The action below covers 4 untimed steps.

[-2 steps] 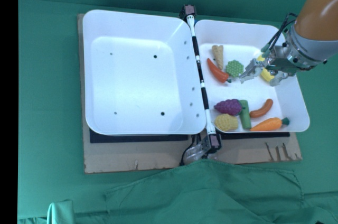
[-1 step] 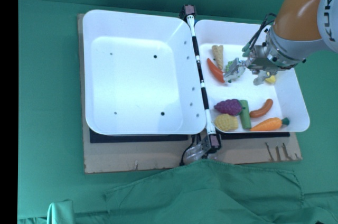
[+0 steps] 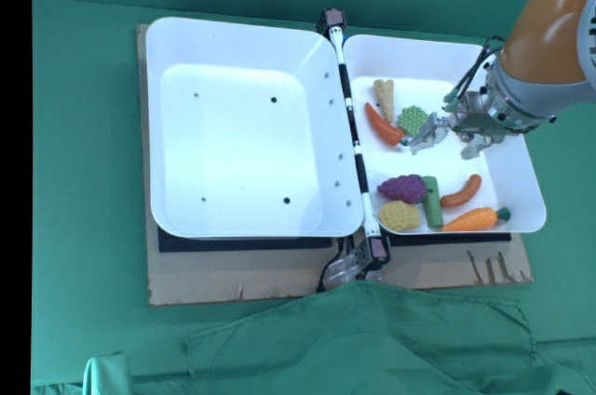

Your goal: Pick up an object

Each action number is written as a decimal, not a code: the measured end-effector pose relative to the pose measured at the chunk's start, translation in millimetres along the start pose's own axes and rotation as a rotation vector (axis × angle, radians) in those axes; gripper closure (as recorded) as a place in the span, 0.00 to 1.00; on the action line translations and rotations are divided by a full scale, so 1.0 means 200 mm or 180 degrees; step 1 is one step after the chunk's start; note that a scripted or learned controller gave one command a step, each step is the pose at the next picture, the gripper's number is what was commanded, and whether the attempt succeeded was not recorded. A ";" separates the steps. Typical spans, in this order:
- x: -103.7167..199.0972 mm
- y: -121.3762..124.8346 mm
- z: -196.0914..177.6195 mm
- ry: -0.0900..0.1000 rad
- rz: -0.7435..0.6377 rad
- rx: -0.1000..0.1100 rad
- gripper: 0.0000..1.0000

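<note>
- The left bin [image 3: 242, 142] takes up the left half of the bench [image 3: 84, 151], its white floor showing a few small dark dots.
- A thin black-and-white divider rail [image 3: 349, 128] runs between the two bins from the far edge to the near edge.
- The right bin [image 3: 521, 188] holds all the toy food, gathered toward its left and near sides.
- Nearest the rail lies a red chili pepper [image 3: 383, 125], slanted, with a tan cone-shaped piece [image 3: 384, 91] just beyond it toward the far wall.
- A green bumpy piece [image 3: 412, 118] sits just right of the pepper, touching or nearly touching the gripper's tip.
- Toward the near wall, purple grapes [image 3: 402, 188] lie above a yellow lumpy piece [image 3: 399, 216], with a green stick-shaped vegetable [image 3: 432, 201] upright in the view just beside both.
- Further right, a small orange-red sausage shape [image 3: 462, 191] lies slanted, and an orange carrot [image 3: 473, 219] rests along the near wall, green stem pointing right.
- The gripper [image 3: 430, 132] is down inside the right bin, its grey tip pointing left toward the green bumpy piece; how far apart the fingers stand cannot be made out, and no object can be seen between them.
- The arm [image 3: 549, 39] enters from the right edge, its orange band above the grey wrist, angled down and leftward over the bin's right half.
</note>
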<state>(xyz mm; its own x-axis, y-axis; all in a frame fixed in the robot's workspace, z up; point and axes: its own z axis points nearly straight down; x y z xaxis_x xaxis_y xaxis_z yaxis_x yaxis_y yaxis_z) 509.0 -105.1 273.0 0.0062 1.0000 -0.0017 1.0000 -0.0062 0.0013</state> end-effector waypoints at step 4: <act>-0.42 0.03 -0.57 -0.0008 -0.0001 -0.0017 1.00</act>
<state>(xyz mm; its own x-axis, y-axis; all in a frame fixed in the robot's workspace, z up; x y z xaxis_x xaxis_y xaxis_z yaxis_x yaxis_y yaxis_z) 513.8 -188.6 387.9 0.0060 1.0000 -0.0042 1.0000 -0.0060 0.0068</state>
